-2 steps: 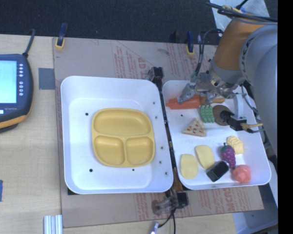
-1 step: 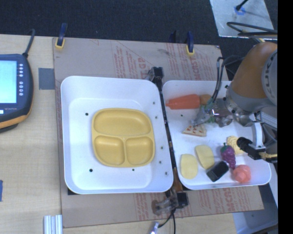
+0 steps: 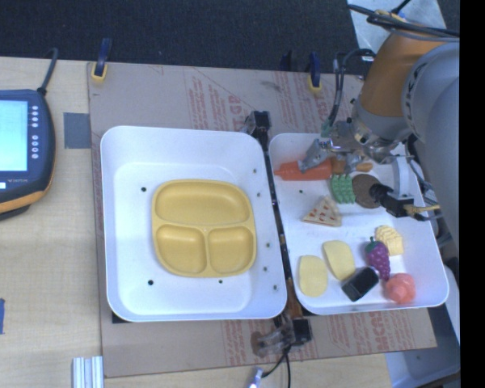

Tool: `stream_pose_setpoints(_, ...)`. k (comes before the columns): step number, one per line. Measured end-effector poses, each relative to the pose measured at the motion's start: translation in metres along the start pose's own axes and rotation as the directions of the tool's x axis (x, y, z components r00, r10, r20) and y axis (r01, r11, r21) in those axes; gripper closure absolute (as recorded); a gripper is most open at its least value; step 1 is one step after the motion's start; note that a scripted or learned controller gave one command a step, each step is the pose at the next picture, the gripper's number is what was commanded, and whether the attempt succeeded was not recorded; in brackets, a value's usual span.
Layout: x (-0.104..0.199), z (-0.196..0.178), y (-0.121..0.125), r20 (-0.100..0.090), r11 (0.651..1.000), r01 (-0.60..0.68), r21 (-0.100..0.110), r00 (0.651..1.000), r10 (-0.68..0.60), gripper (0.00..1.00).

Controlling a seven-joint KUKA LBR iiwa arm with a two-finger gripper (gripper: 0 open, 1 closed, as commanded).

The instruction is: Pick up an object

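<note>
**Grasp attempt at far edge of right bin**

Bench carries two white bins; toy food is in the right bin. End effector is low over the orange carrot, which lies just left of it and touching. Finger state: can't tell. Advice: centre on the carrot, come straight down, and avoid the bin wall.

Yellow divided tray in left white bin, teach pendant at bench's left edge
</note>
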State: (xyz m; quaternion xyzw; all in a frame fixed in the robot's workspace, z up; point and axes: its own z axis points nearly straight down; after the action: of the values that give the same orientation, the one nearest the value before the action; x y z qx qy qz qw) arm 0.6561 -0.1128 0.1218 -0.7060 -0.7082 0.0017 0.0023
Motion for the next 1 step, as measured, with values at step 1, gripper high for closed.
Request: stream_pose_setpoints(1,-0.0384,0.015,-0.0864,0.001,1.0,0.0,0.003,1.0,0.0,0.0)
